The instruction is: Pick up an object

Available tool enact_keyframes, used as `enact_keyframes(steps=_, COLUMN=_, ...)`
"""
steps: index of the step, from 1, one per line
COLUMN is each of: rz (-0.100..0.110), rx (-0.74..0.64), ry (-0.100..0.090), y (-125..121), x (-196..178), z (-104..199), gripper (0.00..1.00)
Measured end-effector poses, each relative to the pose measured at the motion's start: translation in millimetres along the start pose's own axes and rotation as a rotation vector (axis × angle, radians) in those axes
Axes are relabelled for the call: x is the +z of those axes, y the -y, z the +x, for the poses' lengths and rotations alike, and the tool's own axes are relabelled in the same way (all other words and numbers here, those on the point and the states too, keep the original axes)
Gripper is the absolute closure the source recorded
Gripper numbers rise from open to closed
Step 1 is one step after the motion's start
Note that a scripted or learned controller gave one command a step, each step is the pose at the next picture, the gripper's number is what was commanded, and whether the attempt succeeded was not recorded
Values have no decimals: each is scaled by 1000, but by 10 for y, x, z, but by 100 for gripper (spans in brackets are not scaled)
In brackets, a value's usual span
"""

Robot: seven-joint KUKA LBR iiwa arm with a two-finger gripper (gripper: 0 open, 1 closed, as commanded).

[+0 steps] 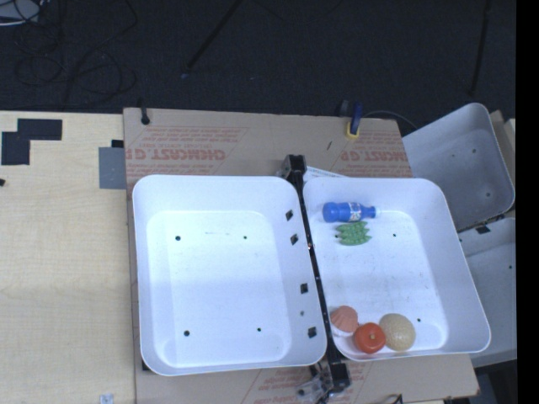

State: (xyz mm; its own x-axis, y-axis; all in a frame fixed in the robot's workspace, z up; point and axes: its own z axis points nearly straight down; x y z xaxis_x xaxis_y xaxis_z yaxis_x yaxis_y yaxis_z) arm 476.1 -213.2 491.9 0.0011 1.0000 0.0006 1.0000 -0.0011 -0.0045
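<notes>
In the right bin [438,225] a small blue bottle [346,212] lies on its side near the far wall. Just in front of it rests a green leafy piece [354,234]. At the bin's near edge three round items sit in a row: a pink shell-like piece [344,318], a red tomato-like ball [369,337] and a tan ball [397,331].
The left bin [168,225] sits beside the right one on a cardboard sheet [219,146]. A black clip strip [305,251] joins the two bins. A grey-white panel [459,158] leans at the far right. Light wooden bench surface [59,259] lies to the left.
</notes>
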Motion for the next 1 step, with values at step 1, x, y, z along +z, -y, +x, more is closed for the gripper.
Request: enact_keyframes(steps=1, rz=-8, rx=-3, ry=2, y=2, x=-485, z=-4, gripper=100)
